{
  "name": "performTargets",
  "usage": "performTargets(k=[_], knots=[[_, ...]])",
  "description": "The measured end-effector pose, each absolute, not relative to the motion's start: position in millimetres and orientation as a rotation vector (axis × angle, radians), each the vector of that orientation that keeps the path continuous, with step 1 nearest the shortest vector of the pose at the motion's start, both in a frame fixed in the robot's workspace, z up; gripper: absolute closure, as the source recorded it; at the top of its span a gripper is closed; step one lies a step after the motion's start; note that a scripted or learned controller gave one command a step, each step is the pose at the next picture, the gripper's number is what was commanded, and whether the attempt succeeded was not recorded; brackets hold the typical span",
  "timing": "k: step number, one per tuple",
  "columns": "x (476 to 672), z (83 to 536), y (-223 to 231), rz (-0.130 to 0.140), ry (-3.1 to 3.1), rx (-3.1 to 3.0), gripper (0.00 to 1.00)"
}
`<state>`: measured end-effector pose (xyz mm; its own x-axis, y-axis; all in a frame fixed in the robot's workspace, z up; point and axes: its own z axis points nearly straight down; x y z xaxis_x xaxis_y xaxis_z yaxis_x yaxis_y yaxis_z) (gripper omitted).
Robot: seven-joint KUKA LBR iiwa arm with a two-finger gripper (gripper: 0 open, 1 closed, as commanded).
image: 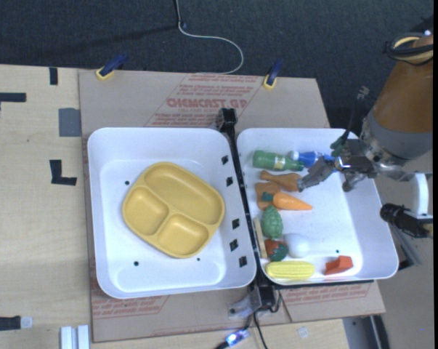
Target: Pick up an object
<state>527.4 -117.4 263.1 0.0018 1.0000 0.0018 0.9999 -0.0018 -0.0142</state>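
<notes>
The end effector (327, 173) hovers over the right bin (364, 217), fingers spread apart with nothing between them. At its 8 o'clock lies the orange carrot (293, 203); at 10 o'clock, the green bottle (275, 160). The left bin (110, 195) holds a yellow tray (173, 209).

**Arm reaching in from the right, hand low and spread**

You see the arm (404, 115) coming in from the right edge, its orange band uppermost and the grey wrist section beneath it, tipped down and leftward. At the end of the wrist your hand (329, 174) points left. Its two dark fingers (314, 175) stand apart, one stretched toward the left, the other angled nearer the wrist, with nothing visible between them.
</notes>
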Motion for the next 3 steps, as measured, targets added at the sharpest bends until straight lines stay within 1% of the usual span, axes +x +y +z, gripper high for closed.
performTargets(k=[1, 2, 3], knots=[[529.6, 269.4, -117.3, 0.001, -2.222, -2.219, 0.0], [534.7, 222.2, -122.1, 0.007, -2.219, -2.218, 0.0], [526.1, 173.8, -116.7, 0.007, -2.218, -2.216, 0.0]])
